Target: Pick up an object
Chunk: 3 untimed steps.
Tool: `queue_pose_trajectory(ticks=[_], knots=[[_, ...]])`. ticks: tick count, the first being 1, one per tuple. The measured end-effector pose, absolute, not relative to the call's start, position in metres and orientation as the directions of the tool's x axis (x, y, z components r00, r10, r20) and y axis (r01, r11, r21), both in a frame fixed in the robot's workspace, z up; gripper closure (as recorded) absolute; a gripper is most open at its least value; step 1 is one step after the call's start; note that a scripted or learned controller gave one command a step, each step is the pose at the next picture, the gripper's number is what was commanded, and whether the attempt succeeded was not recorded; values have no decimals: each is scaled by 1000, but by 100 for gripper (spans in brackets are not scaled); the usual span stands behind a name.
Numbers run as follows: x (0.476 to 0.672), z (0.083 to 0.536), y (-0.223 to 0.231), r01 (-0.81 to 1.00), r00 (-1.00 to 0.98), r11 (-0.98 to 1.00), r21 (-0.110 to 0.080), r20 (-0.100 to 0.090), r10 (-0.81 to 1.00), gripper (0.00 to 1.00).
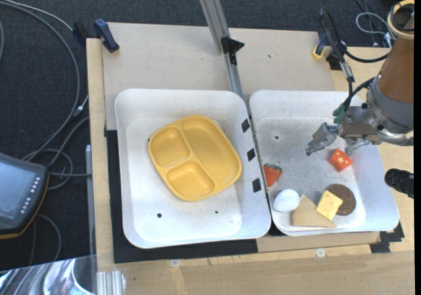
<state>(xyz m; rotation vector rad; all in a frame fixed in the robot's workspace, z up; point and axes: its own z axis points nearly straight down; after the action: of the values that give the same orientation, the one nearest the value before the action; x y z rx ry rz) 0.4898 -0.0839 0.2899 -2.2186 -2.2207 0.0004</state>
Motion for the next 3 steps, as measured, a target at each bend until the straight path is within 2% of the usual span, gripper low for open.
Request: queue_pose_trajectory(ticks=[1, 3], knots=[[490, 290, -84, 1000, 0, 0, -1, 1, 1000, 0], [491, 198, -74, 1000, 1, 0, -8, 3, 1000, 0]])
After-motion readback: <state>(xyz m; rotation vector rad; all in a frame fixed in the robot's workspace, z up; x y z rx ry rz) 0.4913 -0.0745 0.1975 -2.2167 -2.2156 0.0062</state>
